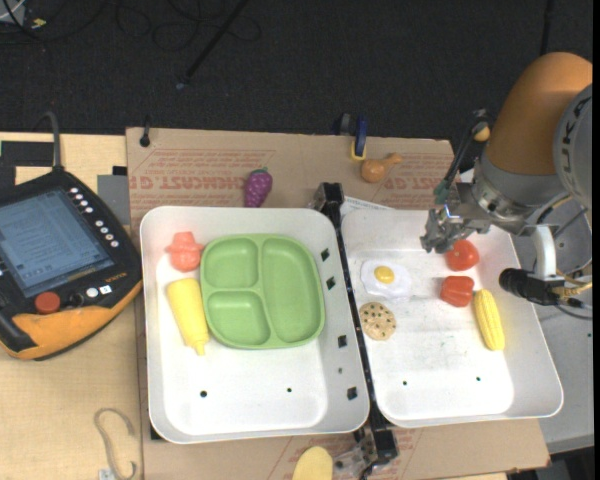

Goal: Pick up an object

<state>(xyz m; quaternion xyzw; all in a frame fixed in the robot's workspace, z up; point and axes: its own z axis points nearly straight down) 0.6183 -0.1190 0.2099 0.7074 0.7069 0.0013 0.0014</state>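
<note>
My gripper (442,236) hangs over the back of the right bin (450,393), just left of a red tomato (463,256). I see nothing between its fingers. In the same bin lie a red pepper (457,290), a yellow corn cob (489,319), a fried egg (385,277) and a cookie (378,320). The left bin (240,408) holds a green divided plate (261,292), a yellow bottle-shaped toy (188,313) and a pink toy (183,251).
A teach pendant (45,258) lies on the bench at the left. A purple toy (258,187) and an orange toy (377,168) sit on cardboard behind the bins. A yellow object (313,463) lies at the front edge.
</note>
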